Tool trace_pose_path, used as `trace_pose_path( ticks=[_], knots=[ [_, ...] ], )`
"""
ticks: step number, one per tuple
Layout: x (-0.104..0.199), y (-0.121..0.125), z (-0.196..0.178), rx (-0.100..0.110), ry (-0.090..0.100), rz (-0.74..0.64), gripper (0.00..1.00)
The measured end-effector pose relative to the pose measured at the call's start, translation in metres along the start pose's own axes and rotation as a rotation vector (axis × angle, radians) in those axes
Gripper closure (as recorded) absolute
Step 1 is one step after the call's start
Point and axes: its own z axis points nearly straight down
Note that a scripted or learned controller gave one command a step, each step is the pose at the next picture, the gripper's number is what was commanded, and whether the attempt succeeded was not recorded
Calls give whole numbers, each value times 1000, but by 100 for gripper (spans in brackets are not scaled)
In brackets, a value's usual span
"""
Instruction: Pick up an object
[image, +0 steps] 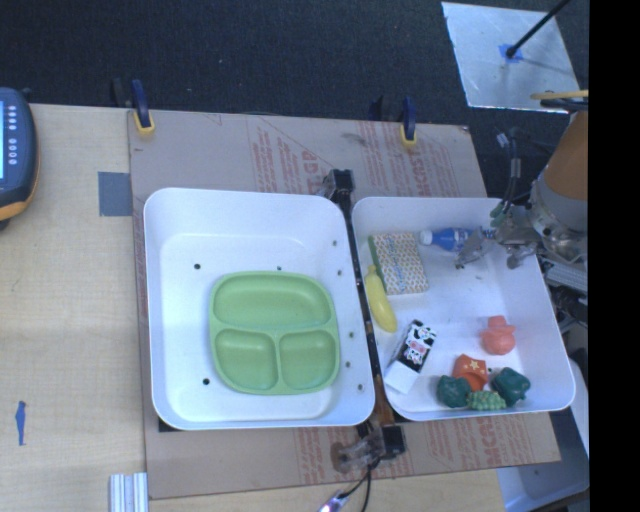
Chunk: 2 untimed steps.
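Observation:
My gripper (490, 254) hangs over the upper right part of the right bin (452, 300), its two fingers spread open with nothing between them. Just left of it lies a small blue-and-white bottle (445, 238). A patterned pad (400, 263) and a yellow banana (380, 301) lie along the bin's left side. Lower down are a cow-print carton (411, 354), an orange-pink toy (497, 336), a red toy (471, 370) and green toys (485, 392).
The left bin (180, 300) holds a green divided plate (273, 331). A dark wall of clips and hardware (342, 185) separates the two bins. The arm's grey and orange body (565, 170) stands at the right edge.

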Motion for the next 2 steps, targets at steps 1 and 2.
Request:
trace_pose_path(
  ticks=[1, 2],
  knots=[
    [-17, -95, 20, 17, 6, 1, 0],
    [-2, 10, 60, 1, 1, -5, 0]
  ],
)
